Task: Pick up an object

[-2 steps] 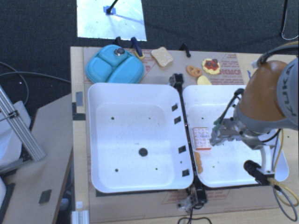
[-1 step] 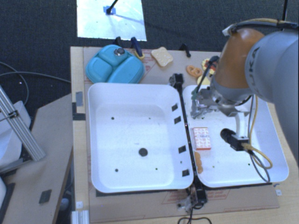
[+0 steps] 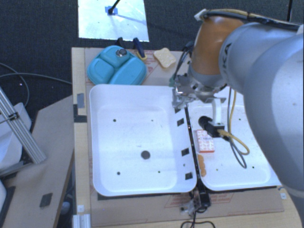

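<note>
The end effector (image 3: 181, 99) is hovering over the upper end of the ridge where the left bin (image 3: 118, 103) and the right bin (image 3: 247, 170) are meeting. Whether it is open or closed I cannot tell, and nothing is showing in its grasp. A small patterned box (image 3: 205, 141) is lying in the right bin close against the dividing wall, with an orange piece (image 3: 201, 165) just below it, so the wall is probably crowding any approach there. A dark disc (image 3: 145, 154) is sitting alone mid-floor in the left bin, offering open room all round.
</note>
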Tool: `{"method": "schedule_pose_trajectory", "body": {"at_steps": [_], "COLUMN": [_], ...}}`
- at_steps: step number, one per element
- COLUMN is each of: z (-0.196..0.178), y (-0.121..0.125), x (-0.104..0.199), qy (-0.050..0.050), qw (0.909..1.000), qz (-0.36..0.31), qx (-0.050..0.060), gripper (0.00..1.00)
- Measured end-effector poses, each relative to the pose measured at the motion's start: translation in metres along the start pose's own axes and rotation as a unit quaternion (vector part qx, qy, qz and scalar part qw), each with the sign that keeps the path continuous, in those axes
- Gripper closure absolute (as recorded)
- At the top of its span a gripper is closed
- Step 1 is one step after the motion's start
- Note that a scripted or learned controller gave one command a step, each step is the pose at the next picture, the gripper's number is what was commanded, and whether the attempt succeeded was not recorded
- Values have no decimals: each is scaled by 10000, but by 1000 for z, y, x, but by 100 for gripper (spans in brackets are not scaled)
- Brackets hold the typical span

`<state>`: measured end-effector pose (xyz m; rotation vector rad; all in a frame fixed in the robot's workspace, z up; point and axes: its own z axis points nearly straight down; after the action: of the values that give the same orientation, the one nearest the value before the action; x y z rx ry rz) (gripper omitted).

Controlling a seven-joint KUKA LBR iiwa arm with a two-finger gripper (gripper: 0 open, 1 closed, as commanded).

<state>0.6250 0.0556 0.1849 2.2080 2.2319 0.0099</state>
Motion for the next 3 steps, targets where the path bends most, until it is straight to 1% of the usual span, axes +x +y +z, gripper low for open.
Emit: {"method": "schedule_pose_trajectory", "body": {"at_steps": [1, 2, 3], "z": [1, -1, 0], "y": [-53, 11, -33], "x": [2, -113, -90], "qy": [-12, -40, -11], "qw": [10000, 10000, 10000], "qz": [53, 87, 52], "qx": [44, -10, 38], "gripper": [100, 100, 100]}}
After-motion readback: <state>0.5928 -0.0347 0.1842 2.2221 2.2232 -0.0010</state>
